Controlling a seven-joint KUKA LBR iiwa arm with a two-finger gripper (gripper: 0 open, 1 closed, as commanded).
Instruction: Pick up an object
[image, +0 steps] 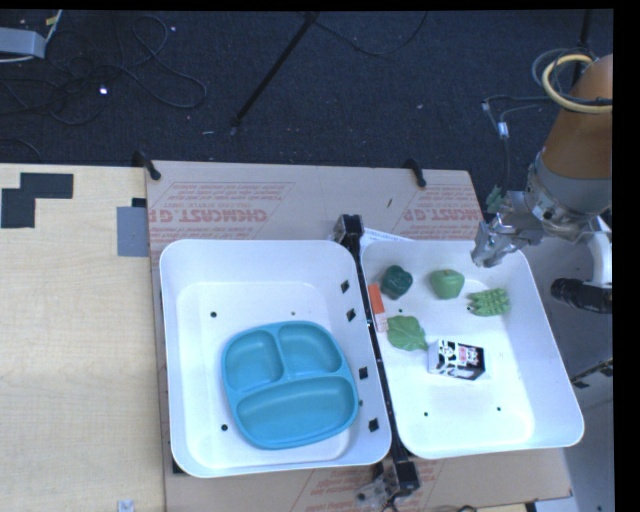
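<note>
Your pincer (487, 252) hovers at the right bin's (545, 330) far rim; you cannot tell its opening. You look to be approaching: the light green lump (447, 284) lies just left and nearer. Next, descend over it.

Even, bright light; slightly soft focus, perhaps mild glare.

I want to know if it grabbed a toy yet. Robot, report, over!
Claw above right white bin's far corner, nothing visibly held. Light green round toy nearest, lying loose. Nothing between them.
</note>
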